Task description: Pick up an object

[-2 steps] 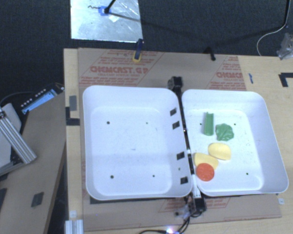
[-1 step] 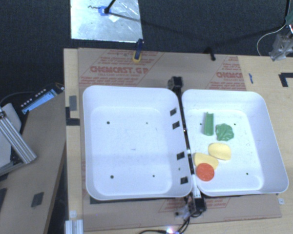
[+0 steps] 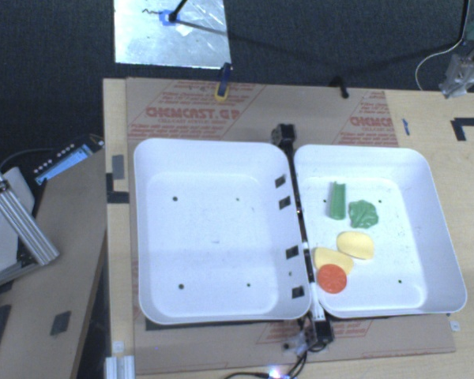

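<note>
Red disc (image 3: 332,279) touches a yellow wedge (image 3: 329,257) near the right bin's (image 3: 426,212) inner wall; yellow lump (image 3: 355,245), green leaf (image 3: 363,213), green stick (image 3: 336,200) cluster close. Right half of that bin lies bare. Gripper state: cannot tell.

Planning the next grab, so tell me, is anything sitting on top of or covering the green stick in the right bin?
Nothing visible covers the green stick. It lies alone on the right bin floor, apart from the green leafy piece beside it.

The left bin (image 3: 213,227) lies open, while a green stick (image 3: 336,200), green lump (image 3: 363,213), yellow pieces (image 3: 355,245) and red disc (image 3: 332,279) crowd the right bin's (image 3: 426,212) middle.
</note>
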Robot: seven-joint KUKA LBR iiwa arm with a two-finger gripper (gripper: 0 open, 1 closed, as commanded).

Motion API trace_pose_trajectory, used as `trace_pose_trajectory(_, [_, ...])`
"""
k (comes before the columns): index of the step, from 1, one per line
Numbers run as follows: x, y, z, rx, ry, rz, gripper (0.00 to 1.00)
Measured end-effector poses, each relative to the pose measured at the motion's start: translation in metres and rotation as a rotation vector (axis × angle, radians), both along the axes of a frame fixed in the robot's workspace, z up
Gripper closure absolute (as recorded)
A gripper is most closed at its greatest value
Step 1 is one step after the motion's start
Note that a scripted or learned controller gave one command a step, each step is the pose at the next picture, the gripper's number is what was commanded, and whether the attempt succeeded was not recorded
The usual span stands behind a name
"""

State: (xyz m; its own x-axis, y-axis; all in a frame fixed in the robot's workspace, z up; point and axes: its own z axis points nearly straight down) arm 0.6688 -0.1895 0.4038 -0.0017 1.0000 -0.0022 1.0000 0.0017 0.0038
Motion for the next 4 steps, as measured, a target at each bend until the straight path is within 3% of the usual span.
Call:
trace_pose_trajectory(1, [0.0,0.028,-0.008,0.002,0.002,0.004,1.0])
trace_pose_trajectory(4, [0.0,0.046,-0.011,0.0,0.001,0.002,1.0])
